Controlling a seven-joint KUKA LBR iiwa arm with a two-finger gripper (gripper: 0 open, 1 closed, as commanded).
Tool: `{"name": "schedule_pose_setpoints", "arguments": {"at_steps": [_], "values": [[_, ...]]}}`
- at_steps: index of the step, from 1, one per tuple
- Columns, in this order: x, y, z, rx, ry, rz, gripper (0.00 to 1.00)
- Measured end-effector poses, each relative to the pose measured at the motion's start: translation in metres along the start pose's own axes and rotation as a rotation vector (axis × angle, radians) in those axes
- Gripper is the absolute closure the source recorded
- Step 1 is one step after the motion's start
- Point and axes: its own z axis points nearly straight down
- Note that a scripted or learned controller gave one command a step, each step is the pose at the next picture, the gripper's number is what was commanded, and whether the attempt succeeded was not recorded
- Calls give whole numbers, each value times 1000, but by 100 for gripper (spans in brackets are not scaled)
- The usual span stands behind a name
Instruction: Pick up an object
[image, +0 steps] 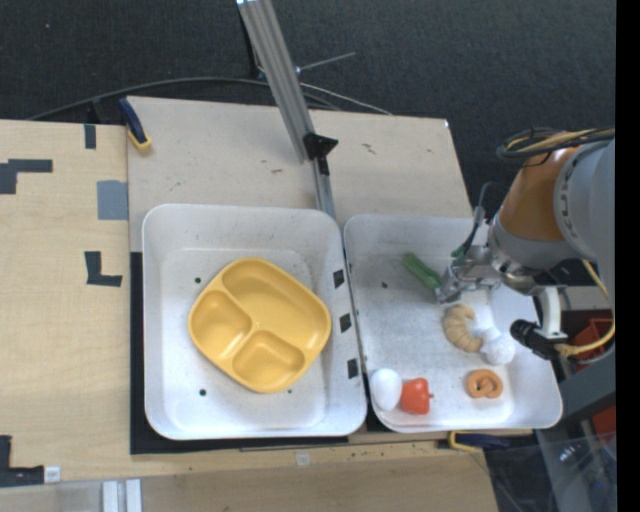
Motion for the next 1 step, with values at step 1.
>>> {"name": "schedule_pose_setpoints", "arguments": {"at_steps": [1], "values": [[4, 4, -63, -7, -1, 1, 100]]}}
